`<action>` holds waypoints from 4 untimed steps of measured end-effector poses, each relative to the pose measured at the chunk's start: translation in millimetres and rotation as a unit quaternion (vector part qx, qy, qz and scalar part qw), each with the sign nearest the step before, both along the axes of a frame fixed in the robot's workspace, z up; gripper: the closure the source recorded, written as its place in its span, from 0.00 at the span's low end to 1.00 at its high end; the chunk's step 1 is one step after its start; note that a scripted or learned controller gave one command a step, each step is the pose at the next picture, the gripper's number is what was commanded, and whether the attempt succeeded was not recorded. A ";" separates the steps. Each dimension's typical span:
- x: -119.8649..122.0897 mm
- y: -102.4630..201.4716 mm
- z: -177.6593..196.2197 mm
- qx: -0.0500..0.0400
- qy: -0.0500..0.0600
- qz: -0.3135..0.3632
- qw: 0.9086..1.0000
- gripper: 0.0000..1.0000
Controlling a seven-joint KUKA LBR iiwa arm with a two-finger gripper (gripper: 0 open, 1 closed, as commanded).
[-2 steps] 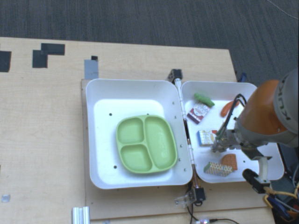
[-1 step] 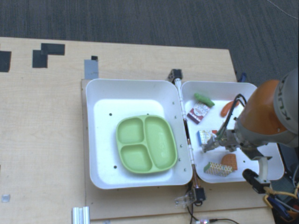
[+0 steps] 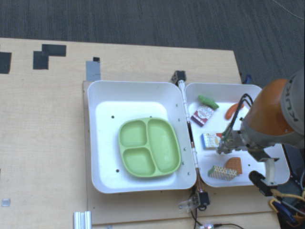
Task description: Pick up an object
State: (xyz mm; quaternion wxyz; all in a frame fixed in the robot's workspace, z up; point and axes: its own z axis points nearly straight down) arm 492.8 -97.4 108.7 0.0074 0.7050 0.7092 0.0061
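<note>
Arm (image 3: 276,116) came in from the right edge of the frame, over the right bin (image 3: 248,90); gripper (image 3: 223,148) sat low in that bin, just beside a small blue-and-white packet (image 3: 208,140). Right bin also held a green piece (image 3: 208,101) at upper centre, a red-and-white carton (image 3: 202,115), an orange-red item (image 3: 231,110), a reddish round piece (image 3: 234,164) touching a patterned wedge (image 3: 221,172) at lower centre; left bin (image 3: 102,128) held a green three-compartment plate (image 3: 149,147).

Two white bins: left bin (image 3: 93,142), right bin (image 3: 252,90). One green divided plate (image 3: 149,147), three compartments, in left bin. Right of plate, in right bin: one green piece (image 3: 208,101), one red-white packet (image 3: 202,115), one orange-red piece (image 3: 232,110), one blue-white carton (image 3: 209,140), one orange item (image 3: 234,164), one patterned wedge (image 3: 222,173).
</note>
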 end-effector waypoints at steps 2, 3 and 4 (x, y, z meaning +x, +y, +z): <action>-4.4 12.3 -21.9 0.000 0.006 -0.002 1.000 0.00; -2.0 12.9 -10.4 0.000 0.002 -0.001 1.000 1.00; -2.1 13.0 -10.6 0.000 0.003 -0.001 1.000 0.00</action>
